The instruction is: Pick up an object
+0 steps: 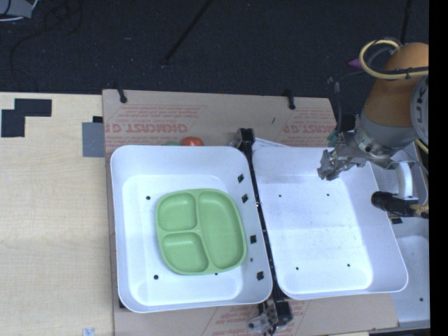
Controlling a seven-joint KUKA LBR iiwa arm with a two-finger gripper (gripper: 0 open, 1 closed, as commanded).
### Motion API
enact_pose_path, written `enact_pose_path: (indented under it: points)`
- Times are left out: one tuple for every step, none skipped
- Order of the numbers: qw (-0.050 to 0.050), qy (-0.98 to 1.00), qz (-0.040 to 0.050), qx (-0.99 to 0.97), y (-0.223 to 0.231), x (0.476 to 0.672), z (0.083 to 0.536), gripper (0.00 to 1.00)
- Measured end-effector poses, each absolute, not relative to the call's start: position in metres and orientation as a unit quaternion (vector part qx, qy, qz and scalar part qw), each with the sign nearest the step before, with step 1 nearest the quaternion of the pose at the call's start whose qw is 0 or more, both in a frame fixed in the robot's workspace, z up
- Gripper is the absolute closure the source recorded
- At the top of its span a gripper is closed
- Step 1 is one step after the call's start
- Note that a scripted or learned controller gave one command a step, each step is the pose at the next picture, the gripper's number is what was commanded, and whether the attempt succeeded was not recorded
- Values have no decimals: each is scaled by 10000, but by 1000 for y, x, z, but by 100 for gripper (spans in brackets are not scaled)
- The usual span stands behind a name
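Where the grey arm reaches in from the right, the gripper hangs over the upper right part of the right bin; whether it is open or closed cannot be told, and nothing is seen held in it. Across the black divider, the left bin holds a green three-compartment plate, lying flat near its centre, well apart from the gripper. A small red object peeks over the left bin's far rim, against the cardboard beneath both bins on the tabletop.
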State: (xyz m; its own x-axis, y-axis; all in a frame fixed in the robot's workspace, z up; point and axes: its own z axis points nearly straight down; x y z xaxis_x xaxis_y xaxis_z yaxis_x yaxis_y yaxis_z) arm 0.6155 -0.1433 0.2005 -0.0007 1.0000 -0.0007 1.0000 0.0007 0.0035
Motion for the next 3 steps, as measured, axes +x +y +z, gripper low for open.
enact_pose_path:
  points:
    - [0, 7074, 1, 7068, -144, 616, 226, 100]
    - [-16, 7081, -6, 7061, -102, 616, 226, 100]
    - [-13, 7087, 0, 7056, -53, 619, 232, 100]
